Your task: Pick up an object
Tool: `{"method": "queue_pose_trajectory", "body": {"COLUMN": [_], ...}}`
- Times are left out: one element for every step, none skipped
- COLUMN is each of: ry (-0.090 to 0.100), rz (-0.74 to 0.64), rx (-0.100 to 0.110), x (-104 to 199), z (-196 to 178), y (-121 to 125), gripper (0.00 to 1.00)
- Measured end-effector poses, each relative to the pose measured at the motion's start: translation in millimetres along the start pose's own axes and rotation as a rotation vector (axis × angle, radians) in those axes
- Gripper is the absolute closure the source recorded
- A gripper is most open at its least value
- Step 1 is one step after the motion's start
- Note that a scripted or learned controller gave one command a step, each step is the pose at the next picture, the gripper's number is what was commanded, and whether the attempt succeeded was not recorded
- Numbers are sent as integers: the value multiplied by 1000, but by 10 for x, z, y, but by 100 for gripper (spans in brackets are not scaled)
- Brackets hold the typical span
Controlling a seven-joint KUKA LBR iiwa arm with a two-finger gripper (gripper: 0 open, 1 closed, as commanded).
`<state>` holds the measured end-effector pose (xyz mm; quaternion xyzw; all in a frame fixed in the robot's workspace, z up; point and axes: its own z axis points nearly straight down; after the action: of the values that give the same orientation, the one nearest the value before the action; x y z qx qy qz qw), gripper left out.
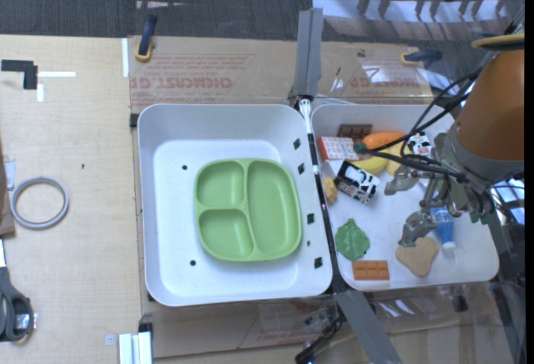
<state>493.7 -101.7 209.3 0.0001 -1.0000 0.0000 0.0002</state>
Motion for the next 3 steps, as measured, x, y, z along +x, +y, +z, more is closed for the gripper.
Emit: {"method": "queue_pose_trajectory", "body": {"ry": [-26,-3,-2], "rz": [209,232,352], "rx": [1,1,0], "x": [-722,-1027,-381], "z": [937,1175,1174], "y": [-19,-465,-1205], "gripper": [0,0,0]}}
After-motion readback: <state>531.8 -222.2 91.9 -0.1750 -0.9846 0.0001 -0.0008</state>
